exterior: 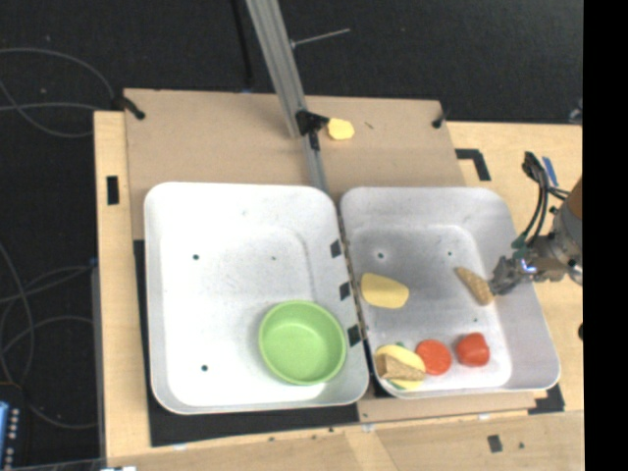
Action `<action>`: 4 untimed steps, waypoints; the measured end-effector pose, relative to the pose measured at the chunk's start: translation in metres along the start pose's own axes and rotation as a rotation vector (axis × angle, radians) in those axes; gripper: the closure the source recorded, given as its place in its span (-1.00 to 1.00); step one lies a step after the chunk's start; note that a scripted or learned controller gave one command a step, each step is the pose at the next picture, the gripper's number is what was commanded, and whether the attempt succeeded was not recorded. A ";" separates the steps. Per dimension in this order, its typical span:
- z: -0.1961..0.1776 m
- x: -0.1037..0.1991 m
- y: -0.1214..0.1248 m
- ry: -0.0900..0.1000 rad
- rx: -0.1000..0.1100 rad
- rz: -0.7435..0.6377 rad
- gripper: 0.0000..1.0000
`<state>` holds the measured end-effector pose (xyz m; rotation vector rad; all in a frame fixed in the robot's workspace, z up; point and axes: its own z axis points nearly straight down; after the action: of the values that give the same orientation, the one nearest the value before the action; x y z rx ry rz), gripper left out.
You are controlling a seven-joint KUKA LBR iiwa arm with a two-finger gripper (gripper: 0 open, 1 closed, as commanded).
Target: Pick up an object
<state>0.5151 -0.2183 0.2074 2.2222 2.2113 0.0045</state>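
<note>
Two bins (177, 214) | left: green bowl (302, 342) | right: yellow piece (384, 290)

The arm comes in from the right edge of the view, and little of it shows — the wrist and some cabling. Its end effector (509, 270) sits low, pointing left and slightly downward.

No legible text, labels, brand marks, numbers or signs appear on any surface. The two white bins (196, 224), the bench (392, 126) and the objects in the bins carry no readable markings.
</note>
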 end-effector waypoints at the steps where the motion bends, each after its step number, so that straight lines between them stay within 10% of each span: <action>1: -0.012 -0.001 0.001 0.002 0.003 -0.004 1.00; 4: -0.009 0.168 0.047 0.004 0.005 -0.014 1.00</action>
<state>0.5628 -0.0505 0.2161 2.2117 2.2310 0.0033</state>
